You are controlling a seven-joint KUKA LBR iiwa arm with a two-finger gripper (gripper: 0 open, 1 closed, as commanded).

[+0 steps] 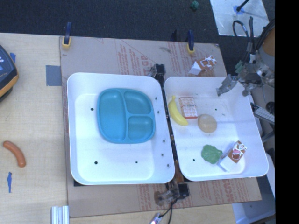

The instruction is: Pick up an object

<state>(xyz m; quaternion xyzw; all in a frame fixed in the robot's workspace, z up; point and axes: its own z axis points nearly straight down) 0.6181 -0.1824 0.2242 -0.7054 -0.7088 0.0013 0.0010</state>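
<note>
The pincer (236,84) hangs over the far right corner of the right bin (247,134), and whether it is parted or closed cannot be told; nothing shows in its grip. Down and left of it lie one cream ball (207,123), one red-and-white carton (188,108) and one banana (176,112). Further below it sit one green lump (211,153) and a second small carton (237,152). Far to its left, the left bin (84,167) holds one blue divided plate (126,115).
</note>
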